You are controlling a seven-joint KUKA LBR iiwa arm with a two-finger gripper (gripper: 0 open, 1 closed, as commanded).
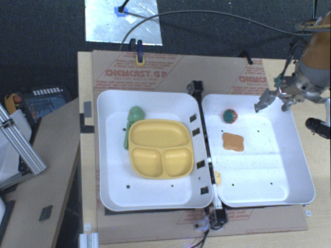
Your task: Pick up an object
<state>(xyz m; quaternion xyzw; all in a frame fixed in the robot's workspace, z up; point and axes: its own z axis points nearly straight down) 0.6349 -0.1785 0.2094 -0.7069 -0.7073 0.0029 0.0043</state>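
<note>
A small round green and red object [229,115] lies at the back of the right bin [289,190]. Just in front of it rests a flat orange piece [233,141]. My gripper [274,102] hangs over the right bin's back right corner, to the right of the round object and apart from it. Its fingers [262,101] stand spread, with nothing between them. In the left bin [111,185] a yellow divided tray [159,148] lies flat, and a green object [133,119] sticks out from under its back left edge.
A black divider with clips [202,138] runs between the two bins. The bins sit on a cardboard sheet [155,68]. A cable arcs across the dark floor behind. A table with a metal rail [20,143] stands at the left.
</note>
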